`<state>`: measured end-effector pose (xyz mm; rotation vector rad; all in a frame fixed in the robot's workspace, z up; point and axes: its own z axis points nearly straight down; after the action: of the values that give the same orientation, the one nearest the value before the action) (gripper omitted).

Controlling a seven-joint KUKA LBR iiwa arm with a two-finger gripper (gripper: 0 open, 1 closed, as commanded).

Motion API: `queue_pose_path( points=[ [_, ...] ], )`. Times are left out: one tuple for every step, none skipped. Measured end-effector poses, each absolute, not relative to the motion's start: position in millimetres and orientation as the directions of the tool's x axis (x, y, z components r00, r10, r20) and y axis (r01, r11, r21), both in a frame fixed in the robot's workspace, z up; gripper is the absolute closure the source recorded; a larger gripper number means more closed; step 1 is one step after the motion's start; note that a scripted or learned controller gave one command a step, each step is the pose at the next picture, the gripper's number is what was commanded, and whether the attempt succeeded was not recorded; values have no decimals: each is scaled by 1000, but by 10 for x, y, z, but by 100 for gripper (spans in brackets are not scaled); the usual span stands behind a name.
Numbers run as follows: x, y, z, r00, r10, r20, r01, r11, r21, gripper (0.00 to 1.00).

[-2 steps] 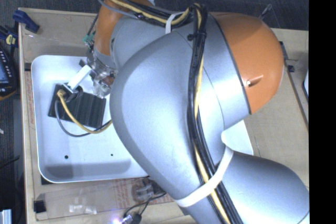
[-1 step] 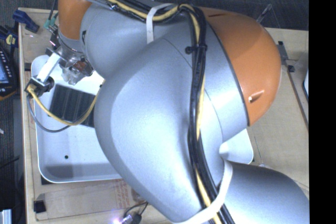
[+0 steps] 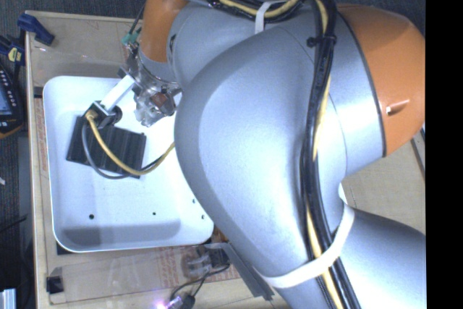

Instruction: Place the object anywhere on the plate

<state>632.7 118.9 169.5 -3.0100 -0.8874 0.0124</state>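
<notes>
the tool hangs over the upper right part of the left white bin, just below the orange band. whether it is open or closed cannot be told from this angle. the grey arm covers the right half of the tabletop. where the object lies cannot be told. a blue clamp sits at the tabletop's upper left corner.
</notes>
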Motion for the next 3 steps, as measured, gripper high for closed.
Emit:
queue_pose_path(
  points=[
    [6424, 1439, 1866, 821, 570, -2, 570, -821, -2, 100],
    [5858, 2189, 944, 877, 481, -1, 481, -877, -4, 100],
    [5830, 2014, 1886, 765, 644, -3, 644, -765, -5, 100]
  ],
)
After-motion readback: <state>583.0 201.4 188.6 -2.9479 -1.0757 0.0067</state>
